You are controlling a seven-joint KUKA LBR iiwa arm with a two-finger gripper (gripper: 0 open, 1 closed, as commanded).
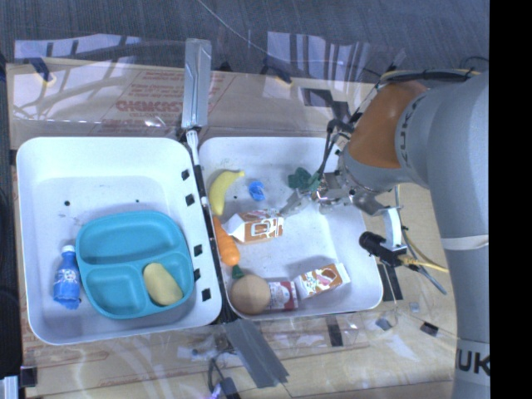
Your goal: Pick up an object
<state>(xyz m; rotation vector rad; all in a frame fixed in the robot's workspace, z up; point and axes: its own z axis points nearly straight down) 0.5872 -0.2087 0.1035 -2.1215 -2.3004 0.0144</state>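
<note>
The small orange-and-white carton (259, 228) lies on its side near the middle of the right bin (353, 260), and the gripper (301, 196) hangs just up and to the right of it, its tip close to the carton's upper corner. I cannot tell from here whether they touch. Whether the gripper is wide or narrow I cannot tell either; its end is a tangle of grey metal and cable against the white floor, and I see nothing held in it. A small dark green piece (299, 176) sits just above the gripper, near the bin's back wall.

To the left of that, a little blue item (256, 191) lies beside a banana (222, 189), which rests against the wall shared with the other bin. Below the banana a carrot (226, 243) runs along the same wall. In the near corner sits a round tan ball-like object (249, 293), with a small red-and-white pack (283, 295) touching it and a second carton (322, 280) just to the right.

The grey arm (449, 165), orange band (376, 131) showing, reaches in over the right rim.

In the left bin (50, 173) a teal divided tray (125, 252) holds a yellow lemon-like fruit (163, 283) in its lower right compartment, and a blue bottle (66, 277) lies just beside the tray's left edge.
</note>
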